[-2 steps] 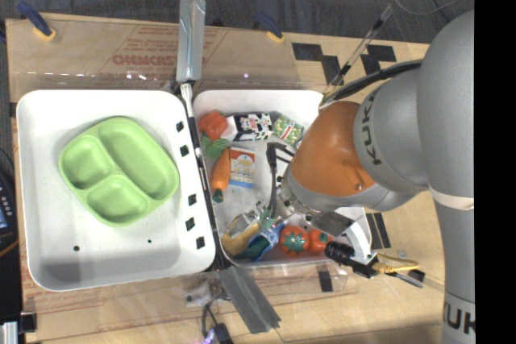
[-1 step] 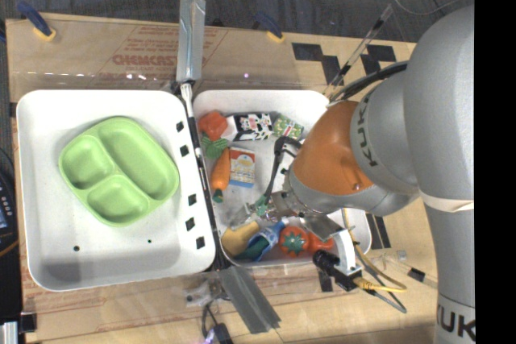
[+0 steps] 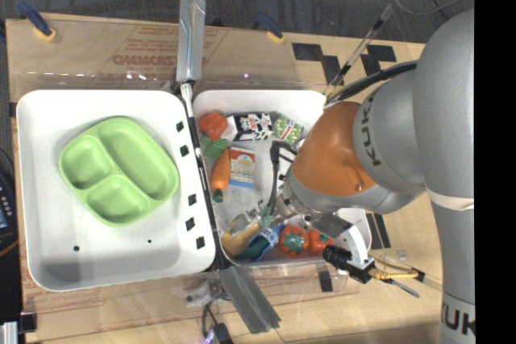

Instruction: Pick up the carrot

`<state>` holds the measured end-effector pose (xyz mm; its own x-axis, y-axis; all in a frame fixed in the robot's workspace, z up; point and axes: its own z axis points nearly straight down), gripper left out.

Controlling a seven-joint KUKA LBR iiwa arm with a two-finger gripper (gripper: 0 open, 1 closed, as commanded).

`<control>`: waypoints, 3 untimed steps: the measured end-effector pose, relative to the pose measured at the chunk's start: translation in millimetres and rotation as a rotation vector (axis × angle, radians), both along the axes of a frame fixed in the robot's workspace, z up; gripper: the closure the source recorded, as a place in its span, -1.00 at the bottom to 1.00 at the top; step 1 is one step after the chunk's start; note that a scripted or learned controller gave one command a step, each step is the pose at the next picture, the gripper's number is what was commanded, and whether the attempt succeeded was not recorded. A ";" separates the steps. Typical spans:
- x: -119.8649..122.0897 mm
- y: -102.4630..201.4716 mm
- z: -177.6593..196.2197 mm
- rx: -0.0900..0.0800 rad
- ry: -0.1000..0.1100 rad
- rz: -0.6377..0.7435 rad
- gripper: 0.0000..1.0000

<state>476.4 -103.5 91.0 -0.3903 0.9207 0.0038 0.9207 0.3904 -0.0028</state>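
The carrot [image 3: 218,172] is a slim orange piece lying along the left wall of the right bin [image 3: 242,102], just below a red tomato-like toy [image 3: 213,126] with green leaves. My gripper [image 3: 270,212] reaches down into the middle of the right bin, to the right of the carrot and apart from it. The arm's orange band and grey wrist cover most of the gripper, so its fingers are hidden.
The left bin [image 3: 48,238] holds a green divided plate [image 3: 119,168]. In the right bin lie a small carton [image 3: 242,167], printed packets [image 3: 266,126], a banana [image 3: 240,237], a blue item [image 3: 263,242] and a red-orange toy [image 3: 295,241]. A metal divider post [image 3: 190,36] stands between the bins.
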 end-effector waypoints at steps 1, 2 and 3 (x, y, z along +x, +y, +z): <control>1.6 -48.0 3.0 -0.003 -0.007 -0.031 -1.00; 1.6 -47.9 2.9 -0.003 -0.007 -0.031 -1.00; 4.9 -47.7 13.3 -0.006 -0.016 -0.026 1.00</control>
<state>481.3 -151.2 104.3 -0.3663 0.9304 -0.0079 0.9304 0.3664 0.0098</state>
